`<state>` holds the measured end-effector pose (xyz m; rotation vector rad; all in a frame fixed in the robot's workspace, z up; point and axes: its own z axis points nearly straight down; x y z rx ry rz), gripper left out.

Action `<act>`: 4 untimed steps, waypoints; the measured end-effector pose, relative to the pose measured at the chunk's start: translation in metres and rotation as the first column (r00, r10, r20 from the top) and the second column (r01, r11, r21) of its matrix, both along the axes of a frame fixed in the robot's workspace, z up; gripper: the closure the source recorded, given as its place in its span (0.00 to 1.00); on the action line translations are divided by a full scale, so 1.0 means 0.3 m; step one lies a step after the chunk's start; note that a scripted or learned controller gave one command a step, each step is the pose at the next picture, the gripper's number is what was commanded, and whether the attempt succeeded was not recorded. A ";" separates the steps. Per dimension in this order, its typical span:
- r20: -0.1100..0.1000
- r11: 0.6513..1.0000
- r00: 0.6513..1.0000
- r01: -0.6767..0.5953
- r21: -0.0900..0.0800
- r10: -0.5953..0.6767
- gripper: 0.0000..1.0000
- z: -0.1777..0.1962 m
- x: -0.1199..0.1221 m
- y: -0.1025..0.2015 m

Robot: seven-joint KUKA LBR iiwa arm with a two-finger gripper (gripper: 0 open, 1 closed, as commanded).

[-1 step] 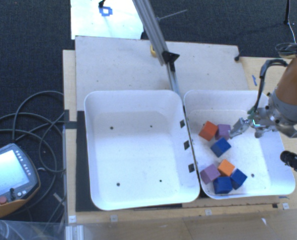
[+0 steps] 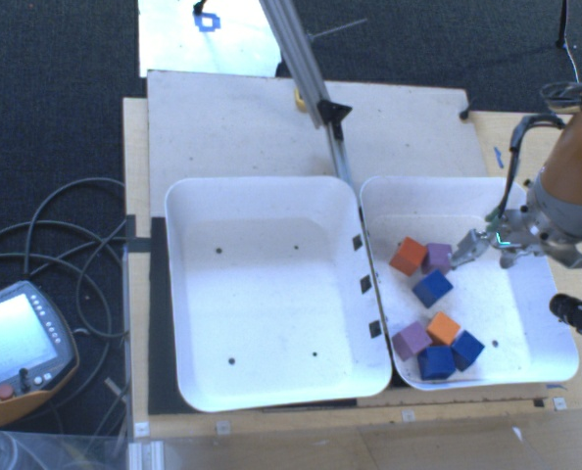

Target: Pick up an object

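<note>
The right bin (image 2: 526, 213) holds several small blocks. An orange block (image 2: 408, 256) and a purple block (image 2: 438, 256) sit side by side near its left wall, with a blue block (image 2: 432, 288) just below them. Near the front edge lie a purple block (image 2: 410, 341), an orange block (image 2: 444, 328) and two blue blocks (image 2: 467, 349) (image 2: 435, 362). My gripper (image 2: 464, 251) reaches in from the right, low over the bin, its tip right beside the upper purple block's right side.
The left bin (image 2: 271, 292) stands next to the right one, divided by their touching walls. A metal pole (image 2: 301, 57) slants across the back of the bench. Cables and a teach pendant (image 2: 17, 346) lie off the bench at left.
</note>
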<state>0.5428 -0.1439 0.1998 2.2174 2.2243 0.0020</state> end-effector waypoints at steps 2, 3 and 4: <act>0.005 1.000 1.000 -0.002 0.005 0.002 0.00 -0.302 0.061 0.009; 0.022 1.000 1.000 -0.001 -0.004 0.001 0.00 -0.290 0.074 0.004; 0.023 1.000 1.000 -0.002 -0.003 0.002 1.00 -0.258 0.076 0.002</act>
